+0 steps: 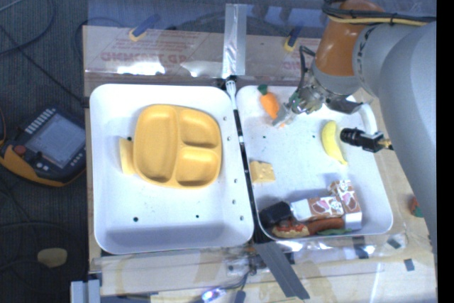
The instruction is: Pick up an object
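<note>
- Nearest the camera, along the front wall of the right-hand shallow white bin (298, 152), lie a brown-and-red toy hot dog (306, 228), a small black rounded block (275, 212) just beside its left end, and a white carton printed in red and brown (332, 204) touching the hot dog from behind.
- A step further in, a pale yellow wedge of toy cheese (262, 172) rests against the bin's left wall, well apart from the pile at the front.
- Across the divide, the left-hand white bin (142, 216) bears a mustard-yellow plastic tray with three compartments (176, 145), set flat near its middle.
- Toward the right wall of the right-hand bin, a yellow toy banana (331, 140) lies lengthwise on bare floor.
- In that bin's far left corner sits the orange toy carrot with a green top (269, 105), the likeliest target: the two-finger gripper (296, 108) is low in the bin just to its right, near it but not around it.
- Whether the gripper is spread or closed cannot be told at this size, and nothing is seen held in it.
- Above it, the grey arm (397, 74) with its orange band (340, 46) reaches in from the right.
- Judged from this, the pick is at the approach stage and no object is off the floor.
- The next move calls for a short shift left to straddle the carrot, a firm close, then a straight lift clear of the nearby corner walls.
</note>
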Available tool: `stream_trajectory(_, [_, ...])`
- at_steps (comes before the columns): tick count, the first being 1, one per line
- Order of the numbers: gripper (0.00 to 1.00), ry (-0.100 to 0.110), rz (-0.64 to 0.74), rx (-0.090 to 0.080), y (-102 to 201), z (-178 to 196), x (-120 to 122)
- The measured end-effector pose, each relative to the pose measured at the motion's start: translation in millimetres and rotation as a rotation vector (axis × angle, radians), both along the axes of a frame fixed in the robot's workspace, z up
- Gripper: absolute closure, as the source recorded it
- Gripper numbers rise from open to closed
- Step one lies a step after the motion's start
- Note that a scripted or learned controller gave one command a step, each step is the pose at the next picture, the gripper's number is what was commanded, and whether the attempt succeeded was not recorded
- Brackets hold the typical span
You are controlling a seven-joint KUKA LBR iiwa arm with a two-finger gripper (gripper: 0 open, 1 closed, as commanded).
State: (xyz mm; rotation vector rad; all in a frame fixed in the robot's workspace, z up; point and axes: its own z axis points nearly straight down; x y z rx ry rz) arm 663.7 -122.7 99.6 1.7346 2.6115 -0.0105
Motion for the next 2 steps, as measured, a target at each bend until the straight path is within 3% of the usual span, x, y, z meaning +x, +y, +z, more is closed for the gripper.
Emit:
stream_trajectory(1, [1.00,0.000,0.038,0.008,47.1,96.1,5.4])
stream_trajectory(2, [1.00,0.003,0.343,0.007,3.7,14.5,-44.7])
